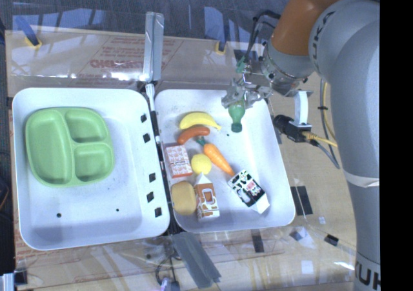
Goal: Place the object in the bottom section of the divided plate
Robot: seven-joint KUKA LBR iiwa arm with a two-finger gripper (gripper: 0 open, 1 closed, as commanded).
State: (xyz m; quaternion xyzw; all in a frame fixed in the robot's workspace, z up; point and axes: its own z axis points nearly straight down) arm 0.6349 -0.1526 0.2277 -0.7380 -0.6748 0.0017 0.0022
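A small green bottle (237, 114) hangs cap-down over the back of the right bin (274, 173), its top between the fingers of my gripper (240, 99), which is shut on it. The bottle's dark cap sits just above the bin floor, right of the banana. The green divided plate (40, 148) lies in the left bin (84, 219), far to the left of the gripper. It has one long section on its left and two smaller ones on its right, and all three hold nothing.
The right bin holds a banana (199, 119), a red sausage (193, 133), a carrot (218, 159), a lemon (201, 164), a red-and-white packet (177, 159), a bread roll (183, 197), a juice carton (206, 198) and a cow-patterned carton (248, 191). A raised divider (153, 154) separates the bins.
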